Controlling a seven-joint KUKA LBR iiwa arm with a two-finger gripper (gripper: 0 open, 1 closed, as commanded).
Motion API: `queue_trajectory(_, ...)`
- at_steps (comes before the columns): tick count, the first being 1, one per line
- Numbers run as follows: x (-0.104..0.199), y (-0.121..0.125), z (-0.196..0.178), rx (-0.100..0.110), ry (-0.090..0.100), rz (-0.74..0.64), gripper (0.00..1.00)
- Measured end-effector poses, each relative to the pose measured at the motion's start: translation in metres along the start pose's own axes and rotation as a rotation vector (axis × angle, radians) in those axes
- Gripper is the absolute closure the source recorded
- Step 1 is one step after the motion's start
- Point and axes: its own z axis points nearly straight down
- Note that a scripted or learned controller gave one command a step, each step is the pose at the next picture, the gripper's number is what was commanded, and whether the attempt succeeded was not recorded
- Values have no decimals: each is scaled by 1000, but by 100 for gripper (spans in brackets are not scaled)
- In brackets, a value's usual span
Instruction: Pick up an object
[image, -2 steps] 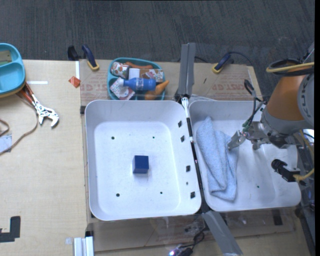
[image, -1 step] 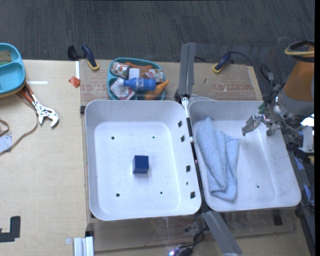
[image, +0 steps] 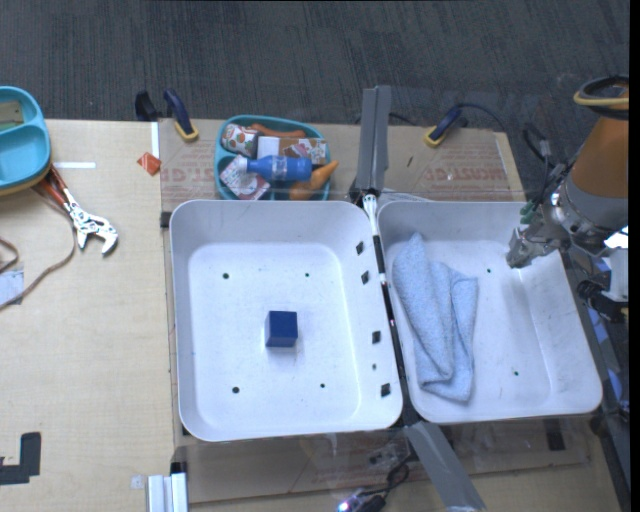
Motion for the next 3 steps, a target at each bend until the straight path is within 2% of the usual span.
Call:
queue_trajectory(1,2,-6,-66,4,1,386,100)
queue_trajectory(2,56,-9,-3,10,0,727,100)
queue_trajectory(3,28,-13,-48,7,-1,1096,100)
